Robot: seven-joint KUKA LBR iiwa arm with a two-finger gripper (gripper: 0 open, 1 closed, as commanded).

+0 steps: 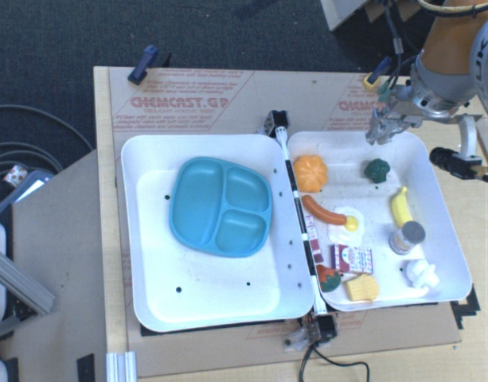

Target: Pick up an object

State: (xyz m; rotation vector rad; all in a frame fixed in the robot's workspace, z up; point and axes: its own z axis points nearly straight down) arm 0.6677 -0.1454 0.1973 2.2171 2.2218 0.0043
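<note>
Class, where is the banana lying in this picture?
The banana lies in the right bin, near its right wall, below the green broccoli and just above the small can.

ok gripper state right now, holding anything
gripper: above the far rim of the right bin, nothing visible between its fingers; open or shut cannot be told.

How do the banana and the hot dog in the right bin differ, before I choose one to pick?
The banana is yellow, the hot dog orange-red. The banana lies near the bin's right wall, close to upright in the camera view; the hot dog lies diagonally near the left wall. The banana looks shorter and stubbier, the hot dog longer and thinner. The hot dog's lower end touches the fried egg; the banana stands just above a small can. Both are elongated toy foods lying flat in the right bin.
</note>
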